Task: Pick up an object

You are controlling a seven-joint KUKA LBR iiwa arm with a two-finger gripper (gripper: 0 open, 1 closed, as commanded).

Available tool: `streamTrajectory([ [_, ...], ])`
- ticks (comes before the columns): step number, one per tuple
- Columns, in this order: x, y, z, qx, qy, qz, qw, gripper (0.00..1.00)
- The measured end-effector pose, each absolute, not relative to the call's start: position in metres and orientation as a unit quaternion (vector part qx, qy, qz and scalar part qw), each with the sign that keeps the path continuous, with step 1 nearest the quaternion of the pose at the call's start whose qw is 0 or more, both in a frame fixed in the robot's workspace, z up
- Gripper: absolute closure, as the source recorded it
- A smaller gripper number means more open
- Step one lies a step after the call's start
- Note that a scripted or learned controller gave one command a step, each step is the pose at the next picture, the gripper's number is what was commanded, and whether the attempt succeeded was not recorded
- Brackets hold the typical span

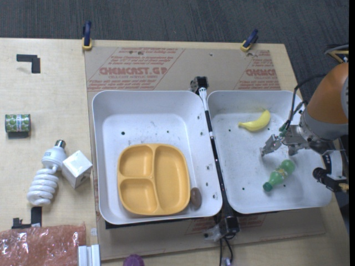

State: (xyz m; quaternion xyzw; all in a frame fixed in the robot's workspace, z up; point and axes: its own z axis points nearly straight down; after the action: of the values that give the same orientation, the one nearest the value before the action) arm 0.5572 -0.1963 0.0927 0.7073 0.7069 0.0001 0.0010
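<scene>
In the right bin (244, 201) lie a yellow banana (255, 122) near the back and a green bottle (279, 175) on its side towards the front right. My gripper (272, 147) hangs between them, below and right of the banana and just above the bottle. It touches neither one. It looks open, with nothing between its fingers. The grey arm with its orange band (327, 101) reaches in over the bin's right wall.
The left bin (105, 148) holds a yellow divided plate (154, 179) and a small brown object (195, 197) at the plate's front right corner. A light bulb (45, 173), a white cube (76, 168) and a small green can (18, 123) lie on the bench at the left.
</scene>
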Motion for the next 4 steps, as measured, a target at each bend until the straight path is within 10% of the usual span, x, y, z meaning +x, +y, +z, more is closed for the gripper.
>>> streamTrajectory([
  [1, 0.594, -0.144, 0.093, 0.707, 0.707, 0.0, 0.001, 0.0],
  [2, 0.511, -0.122, 0.092, 0.708, 0.706, -0.0002, 0.0, 0.0],
  [3, 0.512, -0.123, 0.102, 0.709, 0.706, 0.0004, 0.001, 1.0],
  [4, 0.57, -0.182, 0.093, 0.707, 0.707, 0.0, 0.001, 1.0],
])
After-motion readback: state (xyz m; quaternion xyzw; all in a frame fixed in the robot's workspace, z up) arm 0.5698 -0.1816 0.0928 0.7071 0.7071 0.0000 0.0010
